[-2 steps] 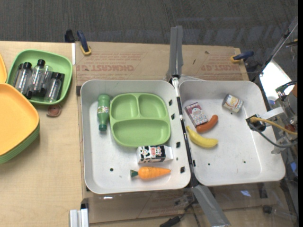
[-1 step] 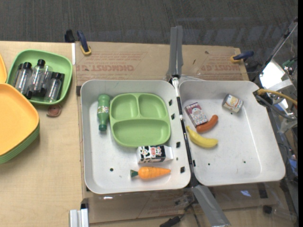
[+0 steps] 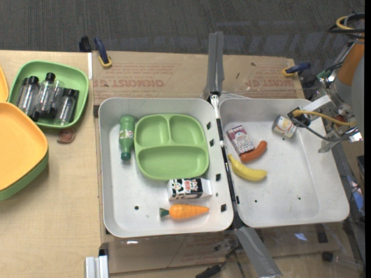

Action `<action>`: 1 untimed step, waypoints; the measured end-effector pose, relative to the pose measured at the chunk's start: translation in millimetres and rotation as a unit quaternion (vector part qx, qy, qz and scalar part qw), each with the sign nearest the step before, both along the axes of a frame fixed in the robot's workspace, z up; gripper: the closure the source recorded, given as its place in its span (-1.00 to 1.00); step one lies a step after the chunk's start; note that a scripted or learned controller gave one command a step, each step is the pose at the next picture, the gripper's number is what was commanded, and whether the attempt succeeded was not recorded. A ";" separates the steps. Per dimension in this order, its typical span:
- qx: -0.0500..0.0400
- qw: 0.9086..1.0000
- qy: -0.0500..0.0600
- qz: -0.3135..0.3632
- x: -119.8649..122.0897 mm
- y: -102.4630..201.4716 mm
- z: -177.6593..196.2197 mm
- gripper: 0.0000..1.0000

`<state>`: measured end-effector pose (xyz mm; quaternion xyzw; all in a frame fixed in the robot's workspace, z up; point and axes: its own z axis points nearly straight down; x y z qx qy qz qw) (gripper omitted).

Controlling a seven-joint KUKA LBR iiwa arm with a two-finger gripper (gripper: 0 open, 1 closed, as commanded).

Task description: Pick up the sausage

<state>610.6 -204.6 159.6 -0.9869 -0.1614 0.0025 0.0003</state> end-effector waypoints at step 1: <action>0.001 0.992 0.000 0.129 -23.1 -17.9 31.8 -1.00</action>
